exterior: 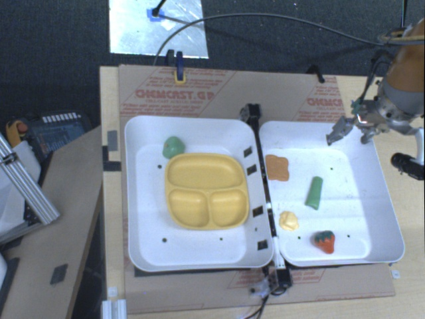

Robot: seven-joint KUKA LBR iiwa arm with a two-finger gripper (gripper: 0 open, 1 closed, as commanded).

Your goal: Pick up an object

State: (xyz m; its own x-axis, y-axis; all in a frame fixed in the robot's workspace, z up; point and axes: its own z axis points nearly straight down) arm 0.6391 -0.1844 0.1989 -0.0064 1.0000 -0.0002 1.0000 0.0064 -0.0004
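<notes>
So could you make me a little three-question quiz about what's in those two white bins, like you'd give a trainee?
1. True or false: the yellow divided tray lies in the left bin.
2. Which item lies nearest the right bin's front edge? A) green stick B) red strawberry-like piece C) orange flat piece
3. Fill in: the gripper hovers over the right bin's ____ corner, far or near?

Key: 1 true. 2 B. 3 far; its fingers are spread with nothing between them.
</notes>
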